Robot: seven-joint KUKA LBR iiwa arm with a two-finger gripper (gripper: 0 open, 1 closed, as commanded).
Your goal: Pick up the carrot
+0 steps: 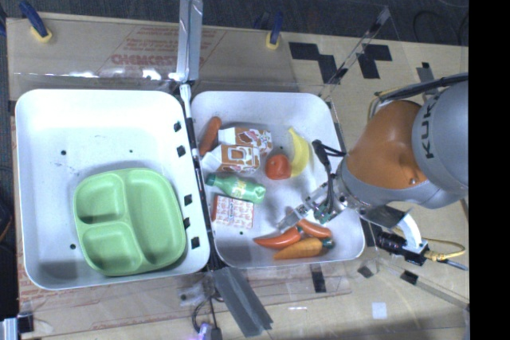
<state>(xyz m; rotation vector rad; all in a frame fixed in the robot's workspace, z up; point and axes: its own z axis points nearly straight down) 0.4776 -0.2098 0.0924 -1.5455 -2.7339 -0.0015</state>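
Observation:
The carrot (303, 249) is an orange tapered piece lying flat along the front wall of the right bin (263, 99), near its front right corner. The grey arm with its orange band reaches in from the right. My gripper (313, 205) hangs low over the bin's right side, just above and behind the carrot. A short orange-red piece (315, 229) lies between the gripper and the carrot. Nothing is visibly held.
A red chili (276, 238) touches the carrot's left end. Also in the right bin are a banana (299, 150), a tomato (277, 166), a brown carton (240, 149), a green bottle (237, 187), a small red-and-white box (233, 211) and a sausage (209, 134). A green divided plate (127, 219) sits in the left bin (48, 115).

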